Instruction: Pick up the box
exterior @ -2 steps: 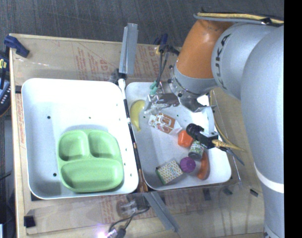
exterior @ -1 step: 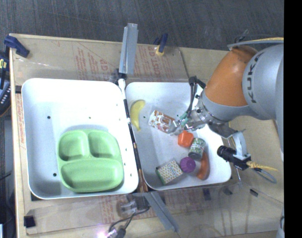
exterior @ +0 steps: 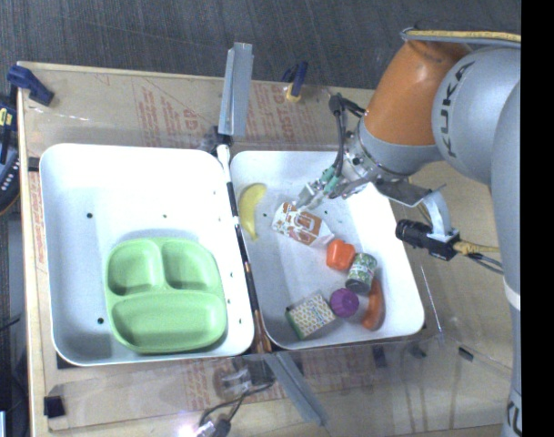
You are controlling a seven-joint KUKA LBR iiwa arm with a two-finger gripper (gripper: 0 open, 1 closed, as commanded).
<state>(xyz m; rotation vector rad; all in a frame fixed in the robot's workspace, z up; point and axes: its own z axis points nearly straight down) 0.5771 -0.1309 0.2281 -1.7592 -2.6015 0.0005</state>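
Two box-like things lie in the right bin (exterior: 399, 244). A white and orange carton (exterior: 302, 225) lies tilted near the bin's middle. A small box with a green and tan pattern (exterior: 310, 315) rests by the front wall. My gripper (exterior: 317, 190) hangs over the back of the right bin, its tip just above the carton's upper right end. Whether it touches the carton is unclear. Nothing is lifted off the bin floor.
In the right bin also lie a banana (exterior: 250, 207) by the left wall, an orange block (exterior: 341, 255), a small can (exterior: 361, 270), a purple ball (exterior: 344, 303) and a carrot (exterior: 374, 306). The left bin (exterior: 67, 180) holds a green divided tray (exterior: 166, 294).
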